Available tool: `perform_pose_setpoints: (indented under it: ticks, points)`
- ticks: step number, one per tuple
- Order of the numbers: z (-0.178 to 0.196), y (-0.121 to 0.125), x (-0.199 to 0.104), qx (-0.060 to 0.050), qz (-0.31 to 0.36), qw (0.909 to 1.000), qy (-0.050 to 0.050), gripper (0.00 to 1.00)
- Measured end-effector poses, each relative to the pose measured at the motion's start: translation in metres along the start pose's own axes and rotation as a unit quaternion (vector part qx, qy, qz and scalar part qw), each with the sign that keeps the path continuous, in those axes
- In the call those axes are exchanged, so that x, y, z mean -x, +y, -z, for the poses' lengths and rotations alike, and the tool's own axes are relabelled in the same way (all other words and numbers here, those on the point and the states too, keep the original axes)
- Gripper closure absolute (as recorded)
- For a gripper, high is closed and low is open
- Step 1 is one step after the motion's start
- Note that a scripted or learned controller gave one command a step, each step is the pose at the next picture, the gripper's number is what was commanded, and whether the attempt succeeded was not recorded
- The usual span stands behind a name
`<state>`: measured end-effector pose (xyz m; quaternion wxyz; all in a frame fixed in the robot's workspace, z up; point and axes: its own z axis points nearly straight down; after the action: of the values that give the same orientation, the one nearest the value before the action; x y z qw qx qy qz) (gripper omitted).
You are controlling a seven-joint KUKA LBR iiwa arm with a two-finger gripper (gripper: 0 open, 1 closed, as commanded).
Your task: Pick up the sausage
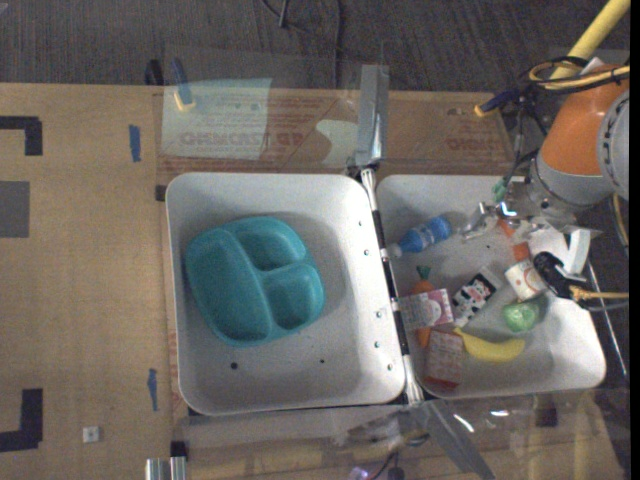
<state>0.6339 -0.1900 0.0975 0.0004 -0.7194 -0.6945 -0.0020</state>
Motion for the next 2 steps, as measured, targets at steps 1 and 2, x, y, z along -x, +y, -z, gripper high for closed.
perform_pose_setpoints:
  ticks: [1,2]
  points:
    - [0.0038,-0.0101,0.0031,-0.003,0.072,0.9974,-0.001,0.00]
    - [0.0119,-0.0090,0.0032,-0.003,0.072,0.9974,-0.001,1.00]
